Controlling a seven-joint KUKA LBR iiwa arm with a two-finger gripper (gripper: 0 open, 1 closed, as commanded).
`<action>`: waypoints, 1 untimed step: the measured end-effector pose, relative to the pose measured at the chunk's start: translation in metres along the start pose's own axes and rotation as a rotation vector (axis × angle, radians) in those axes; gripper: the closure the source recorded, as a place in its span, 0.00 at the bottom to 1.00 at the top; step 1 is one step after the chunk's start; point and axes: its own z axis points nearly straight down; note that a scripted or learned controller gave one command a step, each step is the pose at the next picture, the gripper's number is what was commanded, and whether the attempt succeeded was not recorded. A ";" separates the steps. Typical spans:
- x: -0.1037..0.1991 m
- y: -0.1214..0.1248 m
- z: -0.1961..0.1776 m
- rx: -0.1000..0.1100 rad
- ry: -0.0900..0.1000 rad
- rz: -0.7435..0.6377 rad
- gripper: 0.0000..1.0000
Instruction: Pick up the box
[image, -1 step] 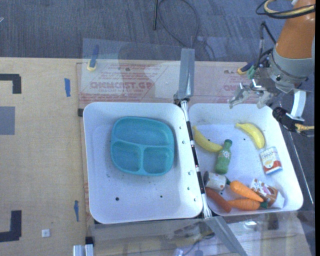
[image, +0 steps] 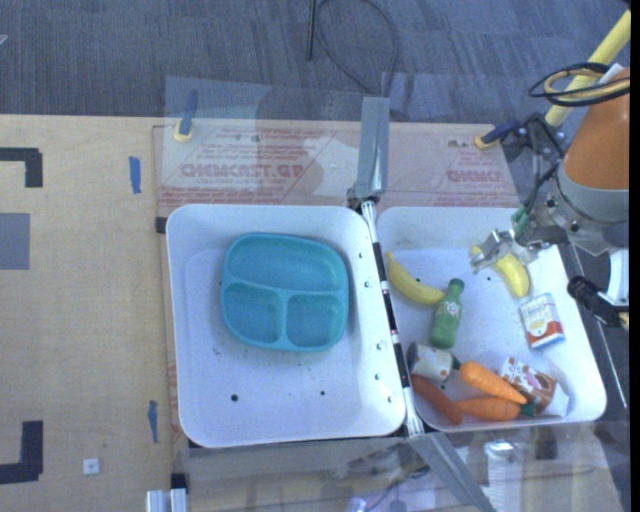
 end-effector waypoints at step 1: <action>-0.045 -0.055 0.038 0.000 0.000 0.105 0.00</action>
